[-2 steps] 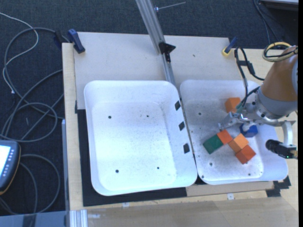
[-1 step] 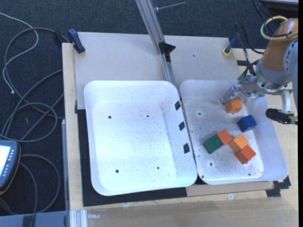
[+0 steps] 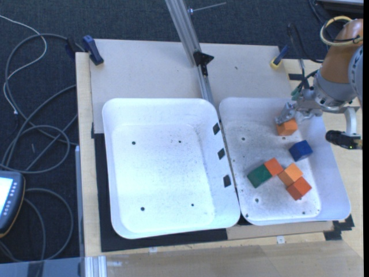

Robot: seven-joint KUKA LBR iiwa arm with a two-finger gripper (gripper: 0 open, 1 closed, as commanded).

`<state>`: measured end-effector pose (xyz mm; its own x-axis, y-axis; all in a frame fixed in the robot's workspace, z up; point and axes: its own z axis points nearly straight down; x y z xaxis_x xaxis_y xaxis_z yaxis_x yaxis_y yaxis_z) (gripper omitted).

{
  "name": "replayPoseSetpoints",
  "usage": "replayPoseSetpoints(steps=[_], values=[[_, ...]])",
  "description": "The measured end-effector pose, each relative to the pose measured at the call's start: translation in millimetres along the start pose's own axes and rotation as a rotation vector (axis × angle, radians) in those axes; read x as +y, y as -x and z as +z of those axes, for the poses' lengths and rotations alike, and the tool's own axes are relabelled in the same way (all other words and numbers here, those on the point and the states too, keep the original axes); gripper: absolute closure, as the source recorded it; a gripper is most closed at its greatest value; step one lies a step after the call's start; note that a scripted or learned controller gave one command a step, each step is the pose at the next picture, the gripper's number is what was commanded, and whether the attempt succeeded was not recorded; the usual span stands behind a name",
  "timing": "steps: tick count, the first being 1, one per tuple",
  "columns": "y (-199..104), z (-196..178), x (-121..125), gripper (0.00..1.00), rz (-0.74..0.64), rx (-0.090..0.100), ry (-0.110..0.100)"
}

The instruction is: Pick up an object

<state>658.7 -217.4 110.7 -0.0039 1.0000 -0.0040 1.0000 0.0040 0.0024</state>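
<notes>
No text, label, brand, number or sign can be read anywhere on the bench.

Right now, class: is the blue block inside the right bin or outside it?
Inside. The blue block lies on the right bin's white floor, within its rim.

bench — two white bins

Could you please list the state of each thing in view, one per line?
Grey two-finger gripper: low over the right bin, at an orange block.
Orange wooden block: under the gripper, apart from the others.
Blue wooden block: lying alone.
Green wooden block: touching a small orange cube.
</notes>
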Motion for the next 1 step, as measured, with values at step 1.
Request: replayPoseSetpoints(steps=[1], values=[[-74.7,-86.2,11.1,1.0,-0.004,0.005,0.007]])
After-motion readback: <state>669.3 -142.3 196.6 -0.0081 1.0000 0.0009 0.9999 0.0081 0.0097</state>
